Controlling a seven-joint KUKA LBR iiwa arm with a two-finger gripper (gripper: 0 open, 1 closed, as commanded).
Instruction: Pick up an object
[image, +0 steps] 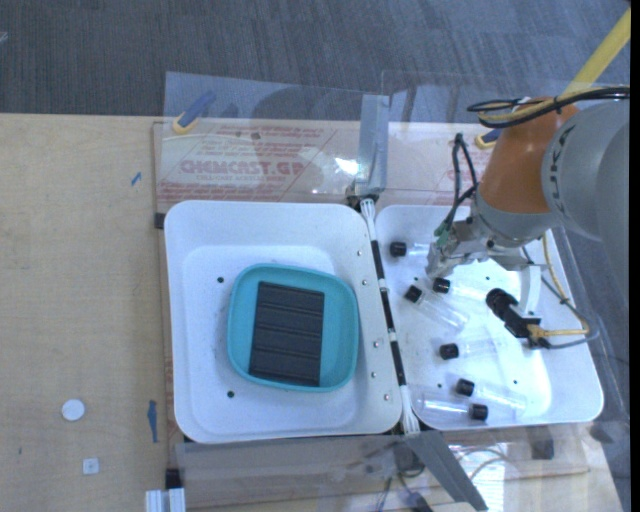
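Note:
Several clear plastic tubes with black caps lie scattered in the right bin (575, 385). One cap (397, 248) is near the bin's far left corner, another cap (412, 293) sits by the left wall, and more capped tubes (465, 386) lie toward the front. My gripper (439, 264) reaches down into the far left part of this bin. It is just above a capped tube (441, 286) and looks close to touching it. The wrist with its orange band (515, 165) hides the bin's far middle.
The left bin (190, 300) holds a teal tray (240, 340) with a dark ribbed block (288, 332) in it. A black piece with a yellow cable (507, 311) hangs over the right bin's middle. A clear sheet (260, 165) lies behind the bins.

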